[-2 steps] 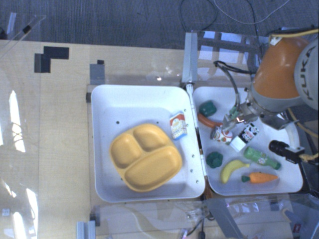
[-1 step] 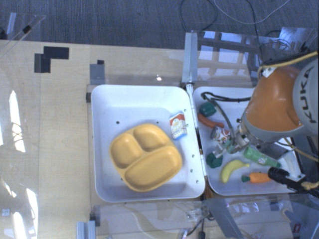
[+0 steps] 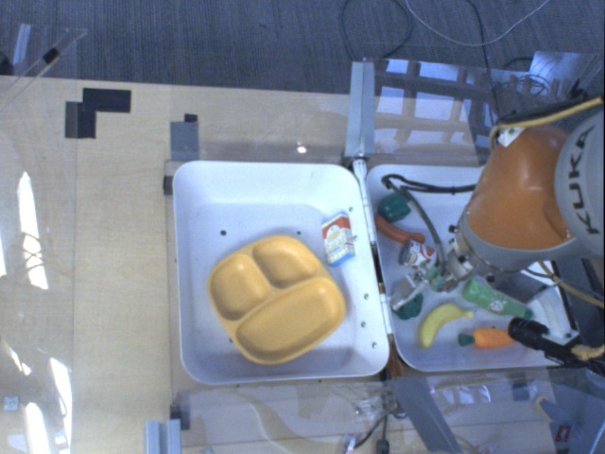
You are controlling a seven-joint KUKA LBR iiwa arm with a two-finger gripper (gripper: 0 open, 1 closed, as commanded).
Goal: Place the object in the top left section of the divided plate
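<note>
A yellow divided plate (image 3: 276, 299) lies in the left bin (image 3: 203, 206), turned at an angle, with two small sections on its far side and one large section nearest me. All three sections are bare. A small red, white and blue carton (image 3: 337, 238) lies just off the plate's upper right rim. My gripper (image 3: 423, 274) is low in the right bin (image 3: 558, 334), near its left wall, among toy foods. Under the orange wrist band its tip is too cluttered to read.
The right bin holds a yellow banana (image 3: 440, 322), an orange carrot (image 3: 490, 338), a green piece (image 3: 492, 298) and a red and green piece (image 3: 394, 216) near the far left corner. A raised divider (image 3: 373, 253) separates the two bins. Cables hang near the wrist.
</note>
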